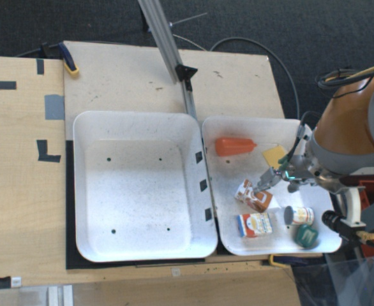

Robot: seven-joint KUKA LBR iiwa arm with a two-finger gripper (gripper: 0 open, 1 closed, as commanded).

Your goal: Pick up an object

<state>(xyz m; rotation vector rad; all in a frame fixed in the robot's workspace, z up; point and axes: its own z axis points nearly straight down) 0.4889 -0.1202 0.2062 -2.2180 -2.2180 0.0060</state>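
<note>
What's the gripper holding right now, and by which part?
Cannot be told. The gripper sits low in the right bin, its tip at the brown-and-white packet, but no item is visibly between its fingers.

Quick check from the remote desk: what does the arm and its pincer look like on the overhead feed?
The arm is bulky and rounded, with a broad orange band above a grey wrist section. The pincer is a slim, dark metal piece with a small teal spot near its base. Thin dark cables run beside the wrist.

bins [136, 123]: smooth white plastic, speckled | bench [21, 190]: matt pale wood | pole [160, 27]: ribbed metal
</note>
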